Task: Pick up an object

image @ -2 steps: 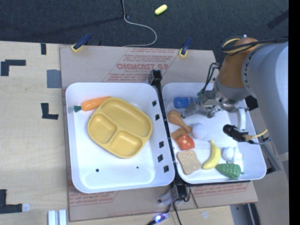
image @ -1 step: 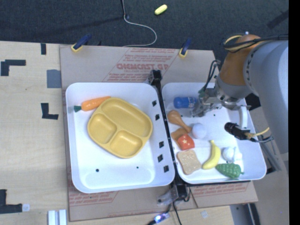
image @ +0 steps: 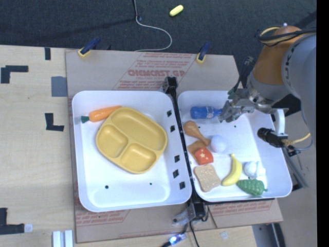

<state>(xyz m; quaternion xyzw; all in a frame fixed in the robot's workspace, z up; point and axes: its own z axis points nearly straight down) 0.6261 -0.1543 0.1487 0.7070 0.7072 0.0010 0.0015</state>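
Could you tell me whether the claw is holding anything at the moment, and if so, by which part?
Nothing is visibly held. The claw hangs over the right bin, just beside the blue bottle, with no object seen in its grip.

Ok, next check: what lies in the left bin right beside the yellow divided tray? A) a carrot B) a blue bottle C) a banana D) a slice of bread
A: the carrot lies along the upper left edge of the yellow tray in the left bin, while the banana, blue bottle and bread slice are all in the right bin.
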